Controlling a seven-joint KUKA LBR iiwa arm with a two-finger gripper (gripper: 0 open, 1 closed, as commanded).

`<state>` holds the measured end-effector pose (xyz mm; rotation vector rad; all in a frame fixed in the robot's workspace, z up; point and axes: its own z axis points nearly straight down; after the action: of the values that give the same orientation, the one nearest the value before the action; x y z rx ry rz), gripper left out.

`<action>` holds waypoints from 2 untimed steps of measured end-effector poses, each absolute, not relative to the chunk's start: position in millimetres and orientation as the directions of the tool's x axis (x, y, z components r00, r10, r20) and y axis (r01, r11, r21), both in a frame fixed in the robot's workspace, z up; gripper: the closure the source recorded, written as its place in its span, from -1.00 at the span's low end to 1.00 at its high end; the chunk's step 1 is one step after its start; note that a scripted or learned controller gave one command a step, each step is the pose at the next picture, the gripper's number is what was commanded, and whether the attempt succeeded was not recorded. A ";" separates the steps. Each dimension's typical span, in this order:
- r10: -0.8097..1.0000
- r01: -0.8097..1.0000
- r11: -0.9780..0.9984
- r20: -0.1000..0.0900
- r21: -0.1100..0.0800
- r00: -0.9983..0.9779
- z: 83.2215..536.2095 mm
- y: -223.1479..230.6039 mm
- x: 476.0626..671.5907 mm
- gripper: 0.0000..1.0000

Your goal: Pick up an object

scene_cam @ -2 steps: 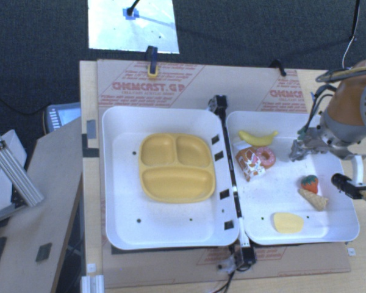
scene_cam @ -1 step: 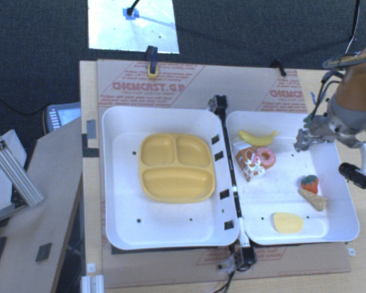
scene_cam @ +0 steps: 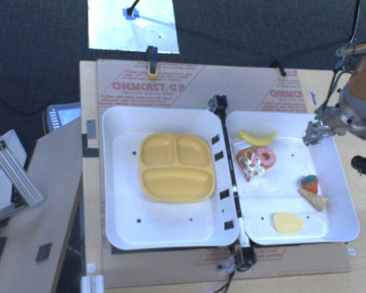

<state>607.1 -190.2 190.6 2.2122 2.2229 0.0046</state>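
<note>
The right bin [scene_cam: 338,182] holds a yellow banana [scene_cam: 257,138] at its back left, a pink donut [scene_cam: 266,157] beside a brown and white cake slice [scene_cam: 249,163], a strawberry [scene_cam: 310,183] with a tan cone-shaped piece [scene_cam: 313,199] under it, and a pale yellow round slice [scene_cam: 288,223] near the front. My gripper [scene_cam: 312,133] hangs over the right bin's back right part, right of the banana and above the strawberry. Nothing shows between its fingers.
The left bin [scene_cam: 119,182] bears a yellow three-compartment plate [scene_cam: 174,166]. A black divider [scene_cam: 227,163] runs between the bins. The arm enters from the right edge. A metal sheet [scene_cam: 133,17] lies behind the bench.
</note>
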 end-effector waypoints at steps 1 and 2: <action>1.000 1.000 0.006 -0.002 0.007 -0.006 237.5 -185.3 614.1 1.00; 1.000 1.000 0.010 0.001 0.003 -0.010 235.8 -124.7 625.1 1.00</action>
<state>625.1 -124.7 235.8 2.2093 2.2319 0.0041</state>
